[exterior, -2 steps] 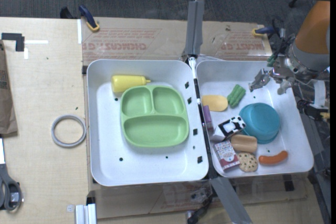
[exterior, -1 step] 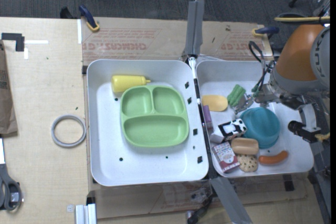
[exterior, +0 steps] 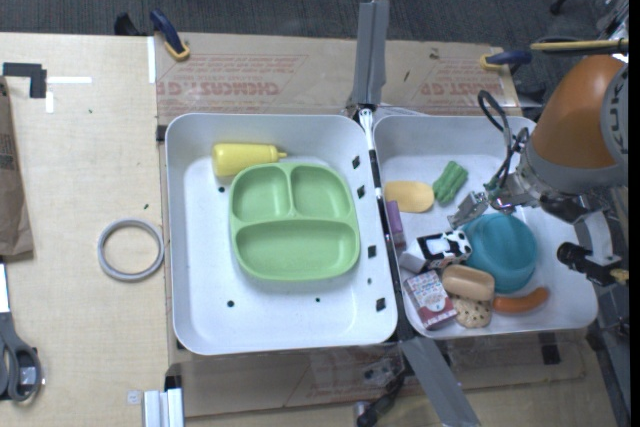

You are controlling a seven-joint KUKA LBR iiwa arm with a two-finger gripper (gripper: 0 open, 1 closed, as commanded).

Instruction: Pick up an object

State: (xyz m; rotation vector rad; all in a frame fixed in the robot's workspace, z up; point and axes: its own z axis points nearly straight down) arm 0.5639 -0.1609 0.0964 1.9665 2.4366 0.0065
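We watched the gripper [exterior: 478, 205] hang low over the right bin [exterior: 560, 315], just up and to the view's left of the teal bowl [exterior: 503, 251]. Whether it was spread or pressed together we couldn't tell; the metal at its tip was too small and blurred, and we saw nothing caught in it.

No one object was named, so we judged by nearness. The teal bowl sat just below-right of the tip, round, smooth, probably hard plastic, its rim the only thin edge to pinch. The green pickle-like piece [exterior: 450, 182] lay just up-left, ridged and slim, its long axis slanting from lower left to upper right. The yellow oval [exterior: 409, 196] lay further left, smooth and rounded.

Nearer the front wall things crowded: a black-and-white toy [exterior: 443, 245] touching the bowl's left side, a tan bun shape [exterior: 469, 282], a speckled cookie [exterior: 472, 314], a small red carton [exterior: 429, 299], an orange sausage [exterior: 520, 300].

Over in the left bin [exterior: 190, 245] we saw a glossy green divided plate [exterior: 295, 220] and a yellow squeeze bottle [exterior: 243, 157] lying on its side, well apart from the arm.
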